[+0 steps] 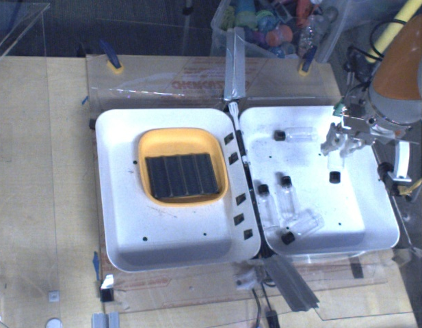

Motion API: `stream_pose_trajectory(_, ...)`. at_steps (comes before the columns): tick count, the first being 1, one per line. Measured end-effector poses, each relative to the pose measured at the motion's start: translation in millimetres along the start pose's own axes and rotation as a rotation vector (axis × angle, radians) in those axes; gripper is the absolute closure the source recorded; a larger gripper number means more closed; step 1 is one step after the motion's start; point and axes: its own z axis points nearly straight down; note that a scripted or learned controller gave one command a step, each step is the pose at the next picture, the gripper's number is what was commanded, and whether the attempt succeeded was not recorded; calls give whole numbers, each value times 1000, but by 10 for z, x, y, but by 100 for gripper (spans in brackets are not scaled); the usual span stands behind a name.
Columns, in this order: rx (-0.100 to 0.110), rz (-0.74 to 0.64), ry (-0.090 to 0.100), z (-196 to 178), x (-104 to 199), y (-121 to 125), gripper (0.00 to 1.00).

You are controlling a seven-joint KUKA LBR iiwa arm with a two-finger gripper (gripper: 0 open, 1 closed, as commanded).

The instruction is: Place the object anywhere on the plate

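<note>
A yellow plate [150, 144] lies in the left bin [115, 183], and a dark ribbed rectangular object [182, 175] rests flat on it. My gripper [336, 147] hangs over the upper right of the right bin [375, 224], far from the plate. Its two fingers stand apart, open, with nothing visible between them. Several clear bottles with black caps lie in the right bin: one [297, 135] at the top just left of the gripper, and others [286, 195] [304, 223] near the divider. A small black piece [334, 177] sits on the bin floor just below the gripper.
A metal divider [232, 80] runs between the two bins. Behind them stands a clear tub of coloured toys [275, 12]. Blue clamps [113, 61] hold the plastic sheet at the back. The arm's orange band [402, 67] is at the right edge.
</note>
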Motion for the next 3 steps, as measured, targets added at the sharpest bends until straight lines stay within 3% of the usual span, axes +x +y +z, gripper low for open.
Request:
stream_pose_trajectory(1,-4,-173,0,25,144,123,100)
stream_pose_trajectory(2,-1,-468,2,69,308,81,100)
stream_pose_trajectory(3,-5,-494,0,-601,396,-249,100)
